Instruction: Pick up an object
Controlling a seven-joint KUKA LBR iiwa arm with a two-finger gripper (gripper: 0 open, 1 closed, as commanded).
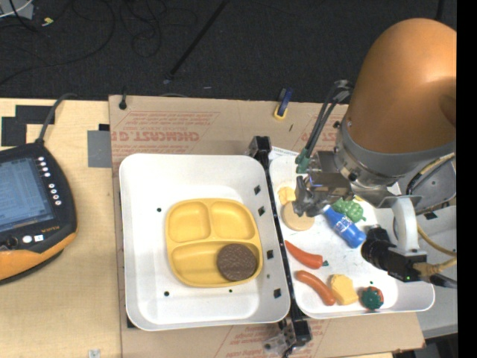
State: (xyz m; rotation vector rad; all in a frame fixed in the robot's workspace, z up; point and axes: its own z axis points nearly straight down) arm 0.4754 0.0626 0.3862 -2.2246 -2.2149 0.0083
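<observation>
Several small toys lie in the right bin (pixel 417 300), and I see the gripper (pixel 302 200) low over its upper left corner, right above a tan disc-shaped piece (pixel 297 218) with a pale yellow piece (pixel 286 195) just beside it. Whether the fingers are wide or narrow I cannot tell — the wrist body hides them, and nothing shows between them.

Just right of the gripper lies a blue bottle (pixel 344 227), tilted, with a green block (pixel 351 210) touching its upper side. Lower in the same bin are a red-orange chilli (pixel 304 254), an orange sausage-shaped piece (pixel 316 286), a yellow piece (pixel 344 289) just beside that, and a red-and-green strawberry (pixel 372 297) near the lower right corner.

The left bin (pixel 141 200) holds a yellow divided tray (pixel 201 233); a brown round patty (pixel 237 261) sits in the tray's lower right compartment.

The arm's orange band (pixel 410 80) looms large over the right bin — grey ring beneath it. On the desk (pixel 82 297), well apart at the left, rests a control pendant (pixel 30 207) with its screen lit.
</observation>
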